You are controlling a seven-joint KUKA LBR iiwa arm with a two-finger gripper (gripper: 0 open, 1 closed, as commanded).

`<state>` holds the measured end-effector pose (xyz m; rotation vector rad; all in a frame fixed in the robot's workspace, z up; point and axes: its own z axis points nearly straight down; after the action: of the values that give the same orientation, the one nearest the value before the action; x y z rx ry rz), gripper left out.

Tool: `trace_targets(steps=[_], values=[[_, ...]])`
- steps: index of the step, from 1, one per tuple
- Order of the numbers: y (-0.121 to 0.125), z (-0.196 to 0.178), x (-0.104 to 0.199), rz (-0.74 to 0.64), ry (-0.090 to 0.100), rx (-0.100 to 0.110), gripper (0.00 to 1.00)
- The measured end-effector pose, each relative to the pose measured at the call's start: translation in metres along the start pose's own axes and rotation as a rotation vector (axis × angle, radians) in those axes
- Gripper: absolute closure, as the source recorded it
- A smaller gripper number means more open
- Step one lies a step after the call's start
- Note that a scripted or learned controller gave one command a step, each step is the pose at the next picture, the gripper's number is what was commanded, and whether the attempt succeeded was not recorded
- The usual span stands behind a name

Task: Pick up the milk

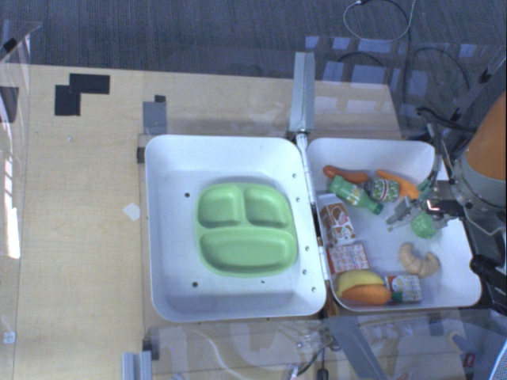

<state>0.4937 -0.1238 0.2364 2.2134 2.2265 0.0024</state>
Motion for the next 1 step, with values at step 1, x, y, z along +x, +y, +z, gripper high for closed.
trace_targets(steps=[1], values=[[0.0022, -0.0098, 0.0002, -0.003, 0.000, -0.003, 1.00]])
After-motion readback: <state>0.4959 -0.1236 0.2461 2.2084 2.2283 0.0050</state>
